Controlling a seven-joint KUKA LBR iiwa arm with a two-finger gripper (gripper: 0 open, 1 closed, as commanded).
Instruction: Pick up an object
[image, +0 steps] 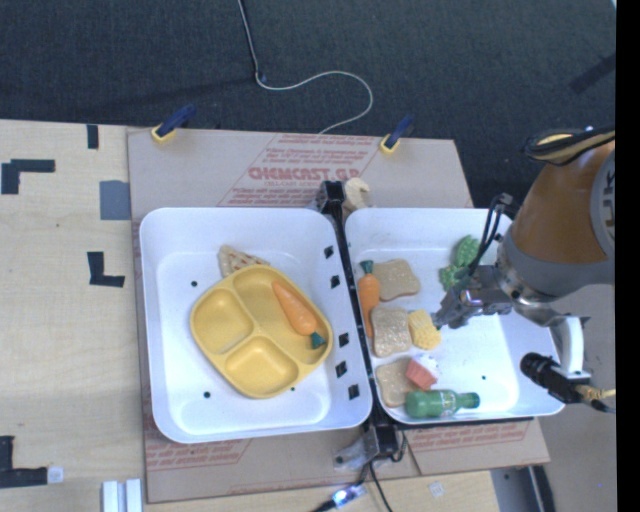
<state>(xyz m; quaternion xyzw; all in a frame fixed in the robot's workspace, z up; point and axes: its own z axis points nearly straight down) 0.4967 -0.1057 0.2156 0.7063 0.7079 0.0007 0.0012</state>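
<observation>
Though jaws' (447, 318) state unclear: two carrots (298, 308), three bread slices (391, 330), one green bottle (441, 403).

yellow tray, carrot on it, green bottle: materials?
Yellow tray: looks like moulded plastic, smooth, with soft glare in its compartments. Carrot: probably toy plastic or rubber, uniform orange, matte. Green bottle: likely plastic, slightly glossy; too small to be sure.

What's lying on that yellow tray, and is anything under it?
A carrot lies on the yellow tray. A waffle pokes out from behind its far edge; the rest is covered.
</observation>
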